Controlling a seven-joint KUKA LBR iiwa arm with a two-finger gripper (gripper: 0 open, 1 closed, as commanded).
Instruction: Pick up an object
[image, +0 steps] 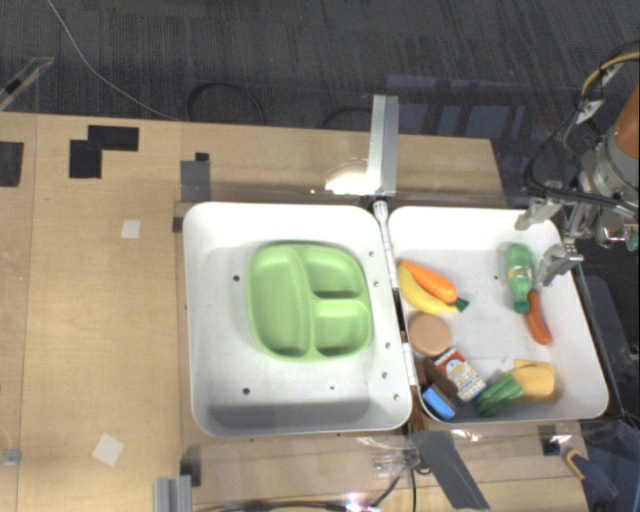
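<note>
Pale wooden bench (90, 330), right white bin (480, 225): gripper (556, 240) jaws spread, empty, above green plastic bottle (518, 272). Risk: round bottle rolls away.

Single fixed camera above bench (90, 300), angled down, both white bins (290, 225) in frame.

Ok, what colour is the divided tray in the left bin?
Light green; the moulded plastic divided tray shows plainly in the camera view.
</note>
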